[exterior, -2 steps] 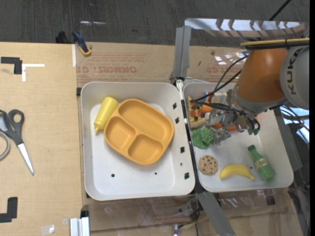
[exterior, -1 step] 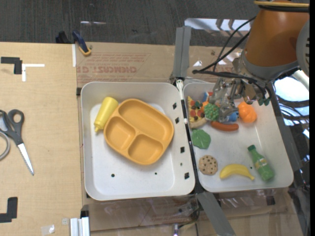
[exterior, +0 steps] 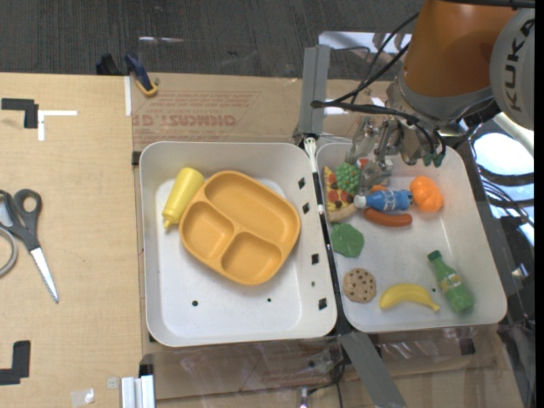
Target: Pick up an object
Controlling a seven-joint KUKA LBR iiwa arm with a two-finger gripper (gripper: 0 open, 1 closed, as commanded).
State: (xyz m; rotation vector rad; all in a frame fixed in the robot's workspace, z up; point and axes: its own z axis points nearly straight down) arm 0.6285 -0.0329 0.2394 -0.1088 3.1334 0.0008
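Gripper: upper right of frame, low over the far end of the right bin, beside the green leafy toy and above the blue bottle. How far it is open cannot be told; clutter and cabling mask the tips. Nothing is seen lifted.

Task status, by judgement: approach under way, no object secured; grasp and lift remain.

Right bin, one of each:
- green leafy toy, upper left corner
- pizza slice, at the left wall
- blue bottle, lying flat
- orange fruit, just right of the bottle
- sausage, below the bottle
- green leaf
- cookie
- banana
- green bottle, lower right

Left bin, centre of frame:
- one orange divided plate
- one yellow bottle, touching its left edge

Bench, left of frame: one pair of scissors.
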